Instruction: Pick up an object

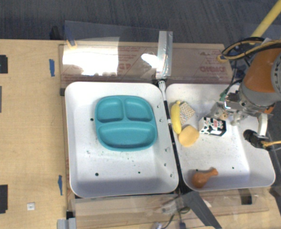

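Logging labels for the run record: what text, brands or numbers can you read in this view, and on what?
Red print on the cardboard behind the bins: too blurred to read.
Black-and-white patterned object in the right bin: markings too small to tell if they are text.
Nothing else legible.

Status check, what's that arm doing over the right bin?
Tool low in right bin, grip unclear. Black-and-white object beside it. Banana, yellow lump, drumstick toy lie apart.

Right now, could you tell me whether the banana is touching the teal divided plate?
Apart. The camera view shows the banana lying in the right bin, while the teal divided plate sits in the left bin, with the bins' rims between them.
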{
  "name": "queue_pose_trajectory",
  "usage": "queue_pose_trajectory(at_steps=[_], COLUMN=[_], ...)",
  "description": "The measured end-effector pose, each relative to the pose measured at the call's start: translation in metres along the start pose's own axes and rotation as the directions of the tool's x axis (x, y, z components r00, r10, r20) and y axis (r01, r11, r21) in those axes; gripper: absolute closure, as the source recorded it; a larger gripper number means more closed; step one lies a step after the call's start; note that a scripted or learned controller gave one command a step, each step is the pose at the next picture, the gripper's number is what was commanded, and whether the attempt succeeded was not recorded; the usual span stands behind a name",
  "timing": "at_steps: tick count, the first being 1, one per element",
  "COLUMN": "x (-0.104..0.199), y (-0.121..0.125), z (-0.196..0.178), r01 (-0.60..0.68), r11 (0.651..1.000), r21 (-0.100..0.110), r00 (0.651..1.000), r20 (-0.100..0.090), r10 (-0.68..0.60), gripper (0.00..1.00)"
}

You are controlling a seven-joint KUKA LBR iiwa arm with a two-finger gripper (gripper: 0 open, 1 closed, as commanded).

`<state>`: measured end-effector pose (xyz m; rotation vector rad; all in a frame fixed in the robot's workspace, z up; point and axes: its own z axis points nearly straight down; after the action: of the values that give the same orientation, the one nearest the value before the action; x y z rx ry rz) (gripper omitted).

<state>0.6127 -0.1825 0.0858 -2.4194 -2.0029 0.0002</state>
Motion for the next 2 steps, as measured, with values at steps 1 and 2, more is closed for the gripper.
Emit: queue_pose_trajectory(at_steps=[1, 2], x=[0.022, -0.012], y=[-0.003, 0.054], z=[-0.064, -0.027], r01=[0.361, 0.397], r11=[0.932, 0.918], r21=[-0.009, -0.001], r00=[0.933, 0.918], r20=[0.004, 0.000], r10=[-0.361, -0.397], gripper=[0.00, 0.00])
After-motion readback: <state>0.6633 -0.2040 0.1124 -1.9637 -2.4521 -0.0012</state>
